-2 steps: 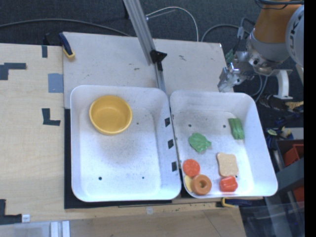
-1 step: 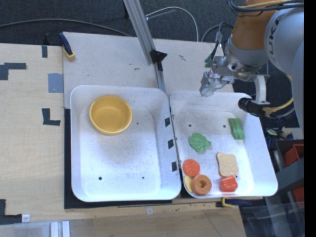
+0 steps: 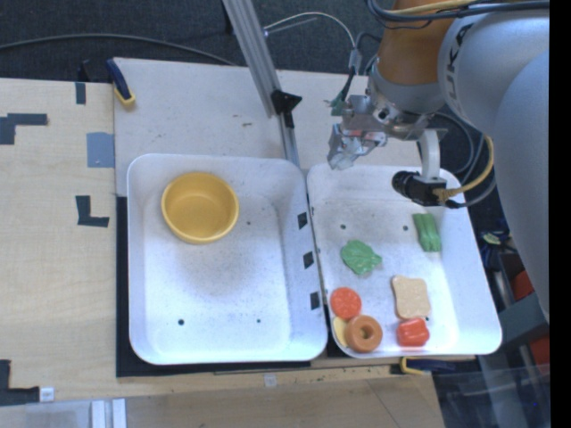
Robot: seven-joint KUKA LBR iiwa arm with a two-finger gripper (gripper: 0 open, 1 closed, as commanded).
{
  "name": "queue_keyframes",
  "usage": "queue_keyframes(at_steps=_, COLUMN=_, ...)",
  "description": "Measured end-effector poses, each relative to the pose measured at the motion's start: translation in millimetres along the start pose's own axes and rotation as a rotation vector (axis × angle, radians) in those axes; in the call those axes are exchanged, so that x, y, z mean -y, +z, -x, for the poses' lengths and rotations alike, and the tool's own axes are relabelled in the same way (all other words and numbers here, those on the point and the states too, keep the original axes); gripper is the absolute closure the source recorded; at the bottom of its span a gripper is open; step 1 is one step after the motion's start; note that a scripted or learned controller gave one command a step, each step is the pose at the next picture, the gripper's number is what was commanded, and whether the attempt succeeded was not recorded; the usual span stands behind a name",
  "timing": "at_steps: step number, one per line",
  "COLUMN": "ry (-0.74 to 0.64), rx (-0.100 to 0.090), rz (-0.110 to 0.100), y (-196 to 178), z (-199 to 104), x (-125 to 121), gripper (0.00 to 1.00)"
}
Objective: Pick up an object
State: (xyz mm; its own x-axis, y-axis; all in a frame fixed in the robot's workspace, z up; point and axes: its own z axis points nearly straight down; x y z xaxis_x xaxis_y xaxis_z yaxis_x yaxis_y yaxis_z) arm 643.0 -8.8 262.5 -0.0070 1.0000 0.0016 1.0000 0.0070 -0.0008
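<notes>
My gripper (image 3: 343,154) hangs above the far left corner of the right bin (image 3: 473,266), with nothing visible between its fingers. In that bin lie a green leafy piece (image 3: 360,257), a green pod-shaped piece (image 3: 427,232), a tan toast slice (image 3: 411,296), a red-orange round slice (image 3: 345,303), a brown doughnut (image 3: 364,333) and a red block (image 3: 412,333). All of these lie nearer the camera than the gripper. A yellow bowl (image 3: 200,206) stands upright in the far left part of the left bin (image 3: 223,328).
A slanted metal pole (image 3: 259,56) runs down to the bins' far edge just left of the gripper. A blue and yellow clamp (image 3: 120,82) lies on the bench at the far left. The bins' shared wall (image 3: 303,239) carries small black clips.
</notes>
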Motion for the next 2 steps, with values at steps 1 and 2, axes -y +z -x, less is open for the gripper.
queue_keyframes(at_steps=1, ry=0.0, rx=0.0, rz=-0.002, y=10.3, z=-62.6, x=-0.4, gripper=1.0)
queue_keyframes(at_steps=2, ry=0.002, rx=0.002, rz=-0.003, y=29.0, z=-106.2, x=-4.0, gripper=1.0)
